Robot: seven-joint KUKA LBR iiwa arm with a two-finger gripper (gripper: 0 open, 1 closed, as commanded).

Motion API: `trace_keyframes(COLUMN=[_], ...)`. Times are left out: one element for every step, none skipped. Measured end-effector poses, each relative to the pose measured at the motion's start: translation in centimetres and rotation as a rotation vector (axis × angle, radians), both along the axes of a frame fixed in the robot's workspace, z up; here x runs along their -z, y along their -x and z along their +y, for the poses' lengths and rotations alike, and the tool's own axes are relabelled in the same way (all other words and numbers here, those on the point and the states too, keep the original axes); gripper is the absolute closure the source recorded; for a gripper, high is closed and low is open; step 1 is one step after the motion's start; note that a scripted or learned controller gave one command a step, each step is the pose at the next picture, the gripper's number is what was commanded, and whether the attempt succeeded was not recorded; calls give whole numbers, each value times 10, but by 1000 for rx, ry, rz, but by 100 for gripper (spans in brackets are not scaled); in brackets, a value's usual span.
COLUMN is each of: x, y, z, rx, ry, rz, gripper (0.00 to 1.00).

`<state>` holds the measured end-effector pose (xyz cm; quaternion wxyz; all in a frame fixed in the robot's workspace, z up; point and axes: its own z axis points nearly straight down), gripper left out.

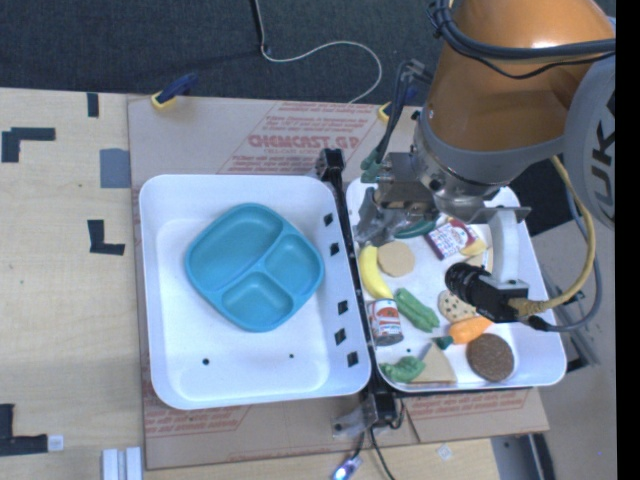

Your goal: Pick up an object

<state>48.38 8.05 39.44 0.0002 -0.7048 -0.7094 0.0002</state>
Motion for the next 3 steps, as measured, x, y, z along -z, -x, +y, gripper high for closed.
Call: trace_keyframes(x=[64, 88, 126], y=[1, 1, 1], z=[-55, -66, -120], rx=[12, 8, 12], ry=[4, 2, 2], rz=[9, 6, 6], gripper=[100, 100, 100])
